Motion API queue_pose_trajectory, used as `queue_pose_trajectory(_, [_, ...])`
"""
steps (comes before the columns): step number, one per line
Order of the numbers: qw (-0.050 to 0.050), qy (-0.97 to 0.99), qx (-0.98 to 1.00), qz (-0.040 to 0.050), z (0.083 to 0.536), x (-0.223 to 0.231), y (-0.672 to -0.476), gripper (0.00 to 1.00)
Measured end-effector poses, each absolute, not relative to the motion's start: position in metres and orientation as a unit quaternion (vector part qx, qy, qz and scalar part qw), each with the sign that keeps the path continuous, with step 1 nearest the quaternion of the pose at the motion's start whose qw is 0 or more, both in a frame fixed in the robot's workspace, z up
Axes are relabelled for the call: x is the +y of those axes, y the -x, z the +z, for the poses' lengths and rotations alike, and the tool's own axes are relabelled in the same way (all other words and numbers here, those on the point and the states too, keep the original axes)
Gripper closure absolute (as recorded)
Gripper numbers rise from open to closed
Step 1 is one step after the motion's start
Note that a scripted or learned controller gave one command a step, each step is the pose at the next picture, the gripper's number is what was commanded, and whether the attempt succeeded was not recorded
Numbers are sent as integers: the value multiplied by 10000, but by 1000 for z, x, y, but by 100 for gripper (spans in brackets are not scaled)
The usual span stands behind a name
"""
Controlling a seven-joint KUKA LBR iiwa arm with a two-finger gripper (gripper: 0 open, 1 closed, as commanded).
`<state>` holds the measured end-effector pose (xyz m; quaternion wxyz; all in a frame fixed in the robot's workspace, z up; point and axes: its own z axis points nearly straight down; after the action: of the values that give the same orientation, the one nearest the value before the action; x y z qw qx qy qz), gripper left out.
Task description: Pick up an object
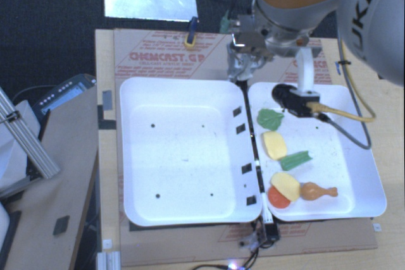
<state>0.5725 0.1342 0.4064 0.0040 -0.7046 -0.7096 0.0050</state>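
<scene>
Several toy foods lie in the right bin (361, 161): a green leaf (271, 117), a pale yellow piece (274, 145), a green wedge (295, 160), a yellow piece (285, 185) resting against a red tomato (276, 198), and an orange drumstick (316, 191). My gripper (241, 70) hangs over the far end of the divider between the two bins, above and left of the green leaf. Nothing is visibly in it. The arm's body hides the far right corner of the right bin.
The left bin (183, 148) sits beside the right one. A black unit (293, 101) with a yellow cable (345, 117) hangs from the wrist over the right bin's far part. A yellow-blue tool (190, 35) lies on the cardboard behind the bins.
</scene>
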Motion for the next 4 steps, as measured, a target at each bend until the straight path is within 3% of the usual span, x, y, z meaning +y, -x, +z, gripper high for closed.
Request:
queue_pose_trajectory(1, [-28,7066,-7076,-35,461,128,-621,100])
queue_pose_trajectory(2, [-43,7059,-7083,-51,540,126,-670,100])
queue_pose_trajectory(3, [32,7041,-7101,33,425,179,-646,100])
queue_pose_trajectory(4, [-29,7050,-7092,-56,531,186,-646,100])
